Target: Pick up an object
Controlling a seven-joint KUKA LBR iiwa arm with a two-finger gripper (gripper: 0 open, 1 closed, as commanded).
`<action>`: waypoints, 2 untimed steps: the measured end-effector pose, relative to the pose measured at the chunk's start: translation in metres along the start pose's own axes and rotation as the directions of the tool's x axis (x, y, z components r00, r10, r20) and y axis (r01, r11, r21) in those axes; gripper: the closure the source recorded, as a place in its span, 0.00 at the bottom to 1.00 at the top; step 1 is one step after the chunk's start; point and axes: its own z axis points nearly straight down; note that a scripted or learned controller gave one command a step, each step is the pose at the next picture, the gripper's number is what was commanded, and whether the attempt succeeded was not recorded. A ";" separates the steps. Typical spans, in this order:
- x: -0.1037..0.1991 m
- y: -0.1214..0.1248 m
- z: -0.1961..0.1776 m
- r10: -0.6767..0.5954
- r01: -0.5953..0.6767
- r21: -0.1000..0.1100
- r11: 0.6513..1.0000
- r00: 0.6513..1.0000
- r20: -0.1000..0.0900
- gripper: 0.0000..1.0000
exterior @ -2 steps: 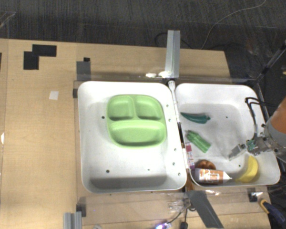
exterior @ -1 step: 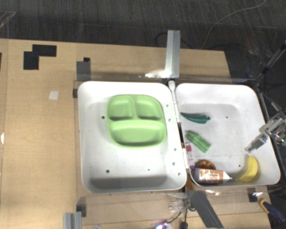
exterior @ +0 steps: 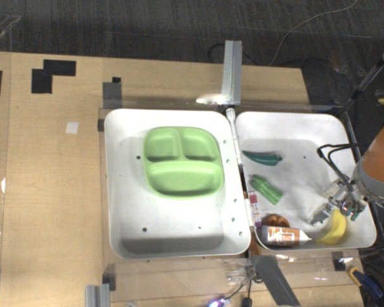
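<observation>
Right bin (exterior: 288,123), near edge: one packaged snack (exterior: 283,236), one brown pastry (exterior: 275,221) just behind it, one banana (exterior: 334,229) at the near right corner. The claw (exterior: 336,204) hangs just above the banana; whether it is clenched or released cannot be told. Mid-bin: two green objects (exterior: 267,189), (exterior: 264,157). The far half offers open floor. Left bin (exterior: 115,184): one green divided plate (exterior: 182,160).

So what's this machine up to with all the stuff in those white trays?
A robot arm reaches in from the right, trying to pick something up. Its gripper is low in the right bin, right by a yellow banana near the front corner. Nothing is visibly held yet. That bin also holds a teal object, a green object and a packaged snack. The left bin holds a green divided plate.
</observation>
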 end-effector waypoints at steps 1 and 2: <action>0.057 0.098 0.005 -0.044 0.045 -0.012 0.999 0.999 0.016 0.00; 0.057 0.098 0.005 -0.045 0.045 -0.012 0.999 0.999 0.016 0.00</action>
